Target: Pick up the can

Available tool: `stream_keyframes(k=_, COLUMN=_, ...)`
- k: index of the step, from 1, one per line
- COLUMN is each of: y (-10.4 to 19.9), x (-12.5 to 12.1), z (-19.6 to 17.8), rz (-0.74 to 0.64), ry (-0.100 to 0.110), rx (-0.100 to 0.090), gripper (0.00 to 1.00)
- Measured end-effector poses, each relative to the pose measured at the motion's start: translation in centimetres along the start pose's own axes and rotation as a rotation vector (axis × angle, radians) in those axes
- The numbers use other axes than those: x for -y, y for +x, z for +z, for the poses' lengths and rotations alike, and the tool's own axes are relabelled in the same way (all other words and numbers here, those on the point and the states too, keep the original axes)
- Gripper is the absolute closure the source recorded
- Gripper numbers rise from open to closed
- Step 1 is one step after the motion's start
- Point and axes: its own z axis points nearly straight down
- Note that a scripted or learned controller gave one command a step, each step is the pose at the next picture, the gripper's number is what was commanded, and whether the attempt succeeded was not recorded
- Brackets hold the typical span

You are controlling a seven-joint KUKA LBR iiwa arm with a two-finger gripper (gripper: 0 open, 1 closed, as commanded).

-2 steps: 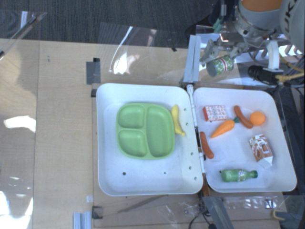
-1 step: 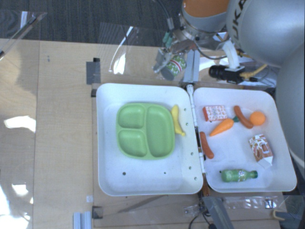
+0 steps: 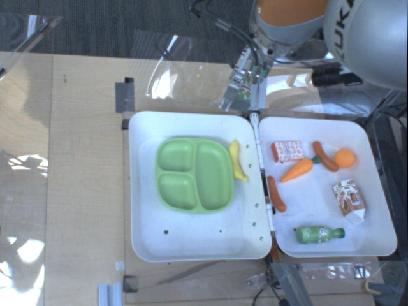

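A small red and white container (image 3: 288, 150), possibly the can lying on its side, rests near the far left corner of the right bin (image 3: 376, 234). My gripper (image 3: 245, 89) hangs above the far edge of the bench, just beyond the seam between the two bins, well apart from that container. The grey arm with its orange band fills the upper right. The gripper's tip is small and cluttered with green and red parts.
The right bin also holds a carrot (image 3: 297, 169), two sausages (image 3: 325, 156) (image 3: 276, 194), an orange (image 3: 345, 159), a small carton (image 3: 349, 199) and a green bottle (image 3: 319, 234). The left bin (image 3: 146, 234) holds a green divided plate (image 3: 194, 174) and a banana (image 3: 238, 160).
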Motion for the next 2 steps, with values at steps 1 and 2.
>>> stream_keyframes(k=1, y=-1.0, x=4.7, z=-7.5, rz=-0.492, ry=-0.002, rx=0.005, gripper=1.0)
stream_keyframes(k=2, y=-5.4, x=13.3, z=-9.2, rz=-1.113, ry=0.0, rx=0.004, gripper=1.0)
